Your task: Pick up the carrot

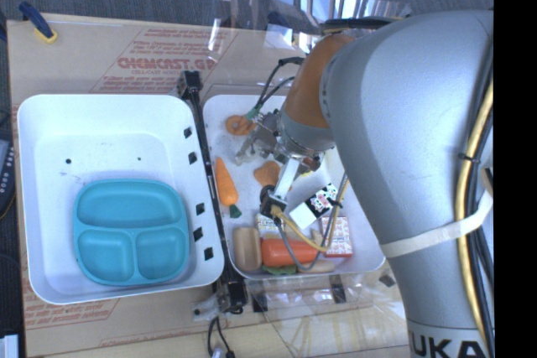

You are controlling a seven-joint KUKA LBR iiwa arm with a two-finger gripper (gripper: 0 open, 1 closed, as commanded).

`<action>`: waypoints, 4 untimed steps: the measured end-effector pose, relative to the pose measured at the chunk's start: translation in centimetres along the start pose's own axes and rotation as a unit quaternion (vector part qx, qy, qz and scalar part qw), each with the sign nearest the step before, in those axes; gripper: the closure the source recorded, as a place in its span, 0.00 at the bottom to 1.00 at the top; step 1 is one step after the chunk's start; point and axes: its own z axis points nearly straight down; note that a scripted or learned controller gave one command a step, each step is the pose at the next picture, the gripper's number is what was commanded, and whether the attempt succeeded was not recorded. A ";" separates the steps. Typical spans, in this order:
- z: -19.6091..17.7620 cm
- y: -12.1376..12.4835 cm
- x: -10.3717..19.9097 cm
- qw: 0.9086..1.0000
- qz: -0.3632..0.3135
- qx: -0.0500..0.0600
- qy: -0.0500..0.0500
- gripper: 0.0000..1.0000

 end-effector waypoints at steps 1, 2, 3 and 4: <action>-10.0 -6.4 3.8 0.978 0.208 0.002 0.001 0.00; -4.9 0.2 -1.1 0.952 0.306 0.004 -0.003 0.00; -9.9 -9.2 -3.1 0.946 0.325 0.004 -0.002 0.00; -3.5 -4.2 -5.2 0.929 0.371 0.005 -0.005 0.00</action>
